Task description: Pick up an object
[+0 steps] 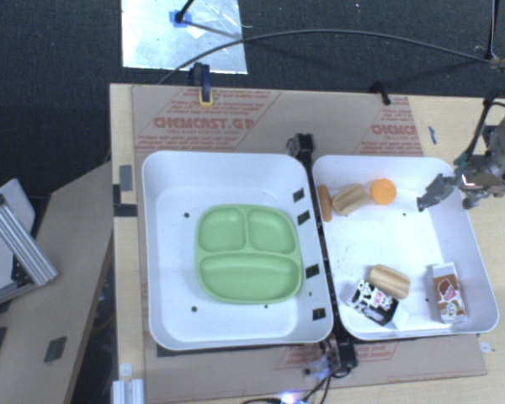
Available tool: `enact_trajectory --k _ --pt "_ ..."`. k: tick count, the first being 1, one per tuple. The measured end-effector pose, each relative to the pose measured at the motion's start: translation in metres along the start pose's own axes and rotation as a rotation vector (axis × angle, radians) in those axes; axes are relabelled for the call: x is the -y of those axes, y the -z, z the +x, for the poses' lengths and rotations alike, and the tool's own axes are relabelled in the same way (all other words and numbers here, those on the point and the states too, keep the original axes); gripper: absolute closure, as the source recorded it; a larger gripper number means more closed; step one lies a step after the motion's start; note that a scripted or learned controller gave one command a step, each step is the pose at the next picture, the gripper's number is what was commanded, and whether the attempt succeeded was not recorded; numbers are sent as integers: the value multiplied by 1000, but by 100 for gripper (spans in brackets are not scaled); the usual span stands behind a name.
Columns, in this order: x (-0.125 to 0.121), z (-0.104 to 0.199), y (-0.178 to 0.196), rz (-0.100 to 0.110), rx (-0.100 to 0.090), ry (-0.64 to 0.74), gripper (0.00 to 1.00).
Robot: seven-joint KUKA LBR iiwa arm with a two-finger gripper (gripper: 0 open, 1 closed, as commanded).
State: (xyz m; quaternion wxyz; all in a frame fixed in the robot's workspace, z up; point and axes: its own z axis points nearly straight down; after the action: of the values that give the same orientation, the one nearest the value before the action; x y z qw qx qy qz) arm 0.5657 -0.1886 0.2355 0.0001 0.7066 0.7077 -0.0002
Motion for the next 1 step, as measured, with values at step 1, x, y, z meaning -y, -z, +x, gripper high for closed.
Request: enact_trajectory --k 1 --pt "9 -4 -51 2 -1 -1 0"
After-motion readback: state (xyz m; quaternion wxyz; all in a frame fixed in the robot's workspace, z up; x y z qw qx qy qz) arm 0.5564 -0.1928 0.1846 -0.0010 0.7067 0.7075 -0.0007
